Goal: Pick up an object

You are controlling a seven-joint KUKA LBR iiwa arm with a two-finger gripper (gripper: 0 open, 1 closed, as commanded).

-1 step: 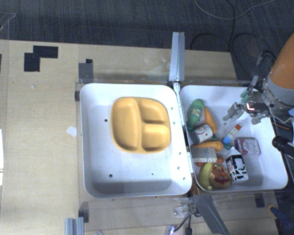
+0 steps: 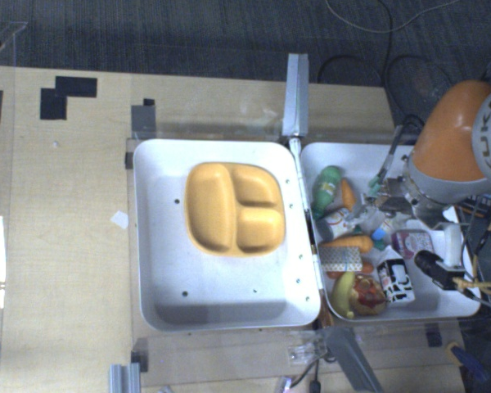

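Landmark: grey metal divider post (image 2: 297, 97) between the bins. Left of it, white shallow bin (image 2: 155, 244) holds a yellow three-compartment plastic tray (image 2: 233, 207), lying flat. Right of it, white bin (image 2: 425, 297) is crowded: green bottle-shaped toy (image 2: 327, 184), orange carrot-shaped toy (image 2: 348, 242), grey mesh pad (image 2: 341, 259), yellow banana with red fruit (image 2: 356, 293), black-and-white printed box (image 2: 397, 281). Gripper (image 2: 379, 211) sits low in the clutter, well right of the post; can't tell its opening, nothing visibly held. Likely target: the carrot, just below-left of gripper. Probably light, rigid, smooth plastic, tapered, so it may slip; grip across its thick middle.
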